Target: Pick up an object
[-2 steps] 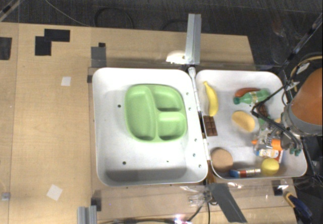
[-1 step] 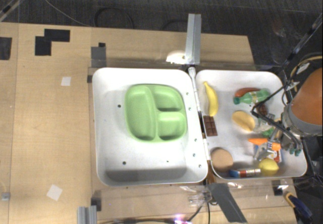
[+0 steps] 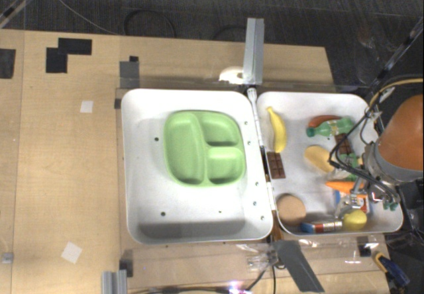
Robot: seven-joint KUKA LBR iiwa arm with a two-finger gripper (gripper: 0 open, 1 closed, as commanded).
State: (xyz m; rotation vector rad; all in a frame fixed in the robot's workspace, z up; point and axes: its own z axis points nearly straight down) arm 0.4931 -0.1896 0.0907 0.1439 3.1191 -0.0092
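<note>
The right bin [image 3: 311, 97] holds several small things. A yellow banana [image 3: 277, 128] lies at its left, with a brown chocolate bar [image 3: 276, 166] below it and a round tan disc [image 3: 291, 207] at the front. A green and red bottle [image 3: 329, 128] lies at the back, and a pale yellow piece [image 3: 318, 158] sits mid-bin. My gripper [image 3: 354, 198] reaches down at the bin's front right, just over an orange carrot [image 3: 339, 185] and close above a yellow lemon [image 3: 356, 220]. A red and blue marker [image 3: 320, 226] lies along the front wall. Cables hide the gripper's tip.
The left bin [image 3: 142, 153] carries a green divided plate [image 3: 203, 147]. A grey metal post [image 3: 254, 51] stands behind the wall between the bins. The arm's orange band [image 3: 404, 137] hangs over the right bin's right edge. Wooden bench spreads to the left.
</note>
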